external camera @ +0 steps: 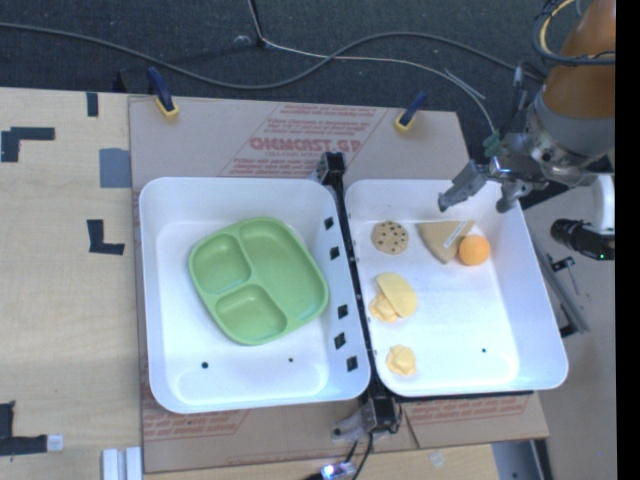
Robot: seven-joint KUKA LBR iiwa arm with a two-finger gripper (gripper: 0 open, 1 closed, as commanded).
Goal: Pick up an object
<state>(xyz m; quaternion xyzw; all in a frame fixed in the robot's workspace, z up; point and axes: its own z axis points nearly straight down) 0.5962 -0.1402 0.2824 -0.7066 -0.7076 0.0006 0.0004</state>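
The right bin (520, 308) holds a round chocolate-chip cookie (389, 236), a tan wedge (443, 239), a small orange ball (473, 251) touching the wedge, a yellow piece (393, 297) and a smaller yellow piece (401, 360). My gripper (483, 192) hangs over the bin's far right corner, just above and behind the wedge and the ball. Its two dark fingers (456, 190) are spread apart and open, with nothing between them.
The left bin (165, 268) carries a green divided tray (258, 279). A black divider (343, 268) runs between the bins. Cables (300, 38) trail over the dark floor behind. The arm's grey and orange wrist (580, 78) rises at the right.
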